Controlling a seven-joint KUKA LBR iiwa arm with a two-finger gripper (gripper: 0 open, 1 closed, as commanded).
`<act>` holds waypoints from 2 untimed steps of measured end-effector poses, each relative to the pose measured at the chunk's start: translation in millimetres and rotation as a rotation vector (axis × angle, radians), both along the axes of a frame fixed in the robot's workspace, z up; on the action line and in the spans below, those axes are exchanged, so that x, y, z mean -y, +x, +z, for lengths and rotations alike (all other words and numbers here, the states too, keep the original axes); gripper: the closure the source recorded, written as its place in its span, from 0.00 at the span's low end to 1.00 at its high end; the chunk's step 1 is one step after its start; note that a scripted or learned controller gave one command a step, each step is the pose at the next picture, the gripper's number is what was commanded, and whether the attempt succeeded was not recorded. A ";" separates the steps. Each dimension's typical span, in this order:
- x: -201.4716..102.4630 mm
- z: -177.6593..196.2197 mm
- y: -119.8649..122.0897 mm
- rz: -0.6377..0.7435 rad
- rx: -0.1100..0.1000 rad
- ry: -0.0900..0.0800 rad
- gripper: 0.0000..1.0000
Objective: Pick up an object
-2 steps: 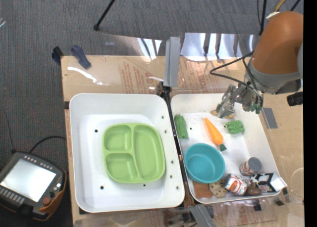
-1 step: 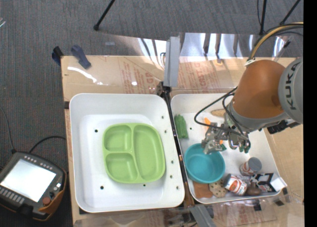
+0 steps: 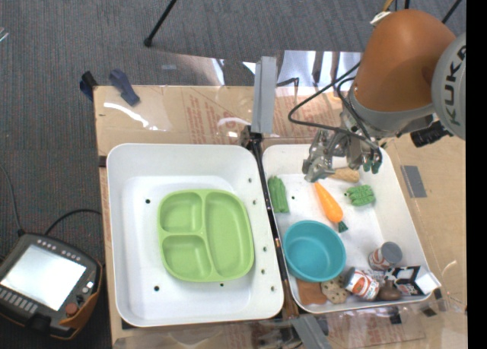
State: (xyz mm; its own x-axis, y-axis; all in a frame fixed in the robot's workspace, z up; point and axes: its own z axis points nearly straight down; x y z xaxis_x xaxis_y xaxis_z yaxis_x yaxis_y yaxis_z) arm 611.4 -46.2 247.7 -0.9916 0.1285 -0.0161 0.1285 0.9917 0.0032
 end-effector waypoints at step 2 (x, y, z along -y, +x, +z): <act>48.6 -131.7 -139.5 0.105 -0.032 0.003 1.00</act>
